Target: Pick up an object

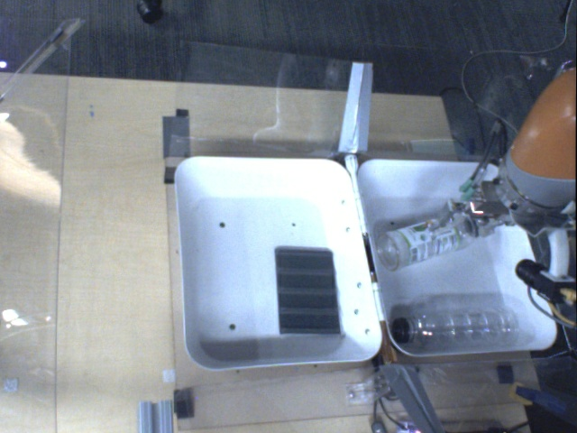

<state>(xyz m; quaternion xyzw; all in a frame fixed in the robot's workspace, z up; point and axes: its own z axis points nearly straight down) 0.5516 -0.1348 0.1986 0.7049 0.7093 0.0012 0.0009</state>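
Clear bottle w/ label (424, 242), tilted, right bin (505, 282), at pincer (471, 215)

- A light wooden bench top (99, 269) fills most of the view.
- Dark grey carpet (297, 12) runs across the top, behind the bench.
- A clear plastic sheet (32, 197) covers the bench's left part and catches bright glare.
- A grey metal strip (356, 106) stands at the bench's back edge.
- Cables (487, 70) loop at the upper right.
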